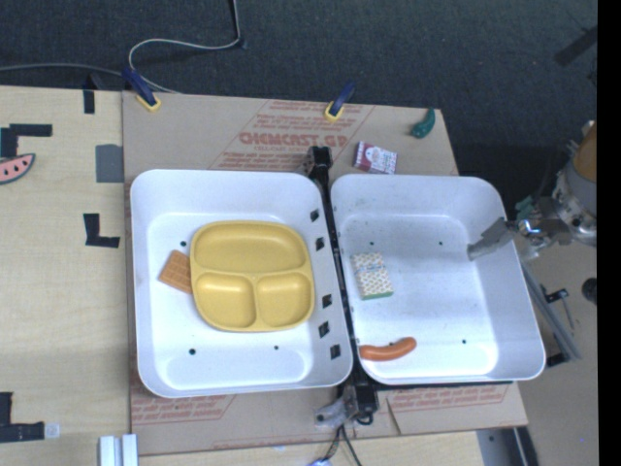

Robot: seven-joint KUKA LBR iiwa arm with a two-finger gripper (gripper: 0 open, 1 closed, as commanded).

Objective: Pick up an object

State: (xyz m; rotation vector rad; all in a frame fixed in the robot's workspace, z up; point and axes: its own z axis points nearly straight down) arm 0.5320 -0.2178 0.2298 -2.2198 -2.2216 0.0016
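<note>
Yellow tray (254,270) smooth plastic, slight gloss; white bins (155,260) glossy plastic; cardboard (223,134) underlay matt.

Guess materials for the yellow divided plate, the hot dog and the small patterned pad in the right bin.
Yellow divided plate: looks like moulded plastic, smooth and semi-matte, with soft rounded compartment walls.
Hot dog: likely a toy of plastic or rubber; uniform orange-red with a slight sheen.
Patterned pad: possibly a sponge or cloth; flat, pale, with a speckled print, too small to be sure.

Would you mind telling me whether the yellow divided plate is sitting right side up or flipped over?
Right side up. The yellow divided plate in the left bin shows its three hollow compartments and raised rim facing the camera.
</note>
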